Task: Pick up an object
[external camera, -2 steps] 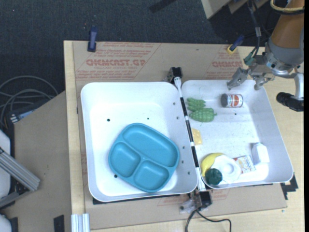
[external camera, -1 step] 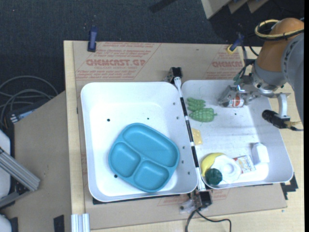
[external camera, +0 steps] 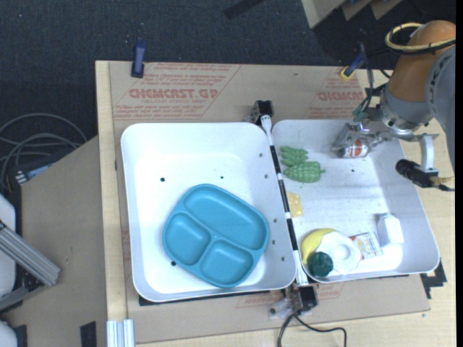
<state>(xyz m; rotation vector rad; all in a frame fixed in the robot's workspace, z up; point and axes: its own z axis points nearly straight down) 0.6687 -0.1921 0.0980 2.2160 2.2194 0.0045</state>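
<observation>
Two white bins; metal two-finger gripper [external camera: 352,142] upper right, closed around small red-and-white object [external camera: 356,149], lifted clear of right white bin [external camera: 405,215]; blue divided plastic tray [external camera: 215,235] idle lower left.

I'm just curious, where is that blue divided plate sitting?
The blue divided plate lies in the left white bin, toward its near edge, across the divider from the green toy.

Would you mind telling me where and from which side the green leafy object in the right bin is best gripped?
I would grip the green leafy object across its narrower middle, coming straight down from above. It lies flat on the right bin floor with open floor around it, but close to the divider wall, so a side approach looks cramped. The gripper is near the bin's far end.
</observation>
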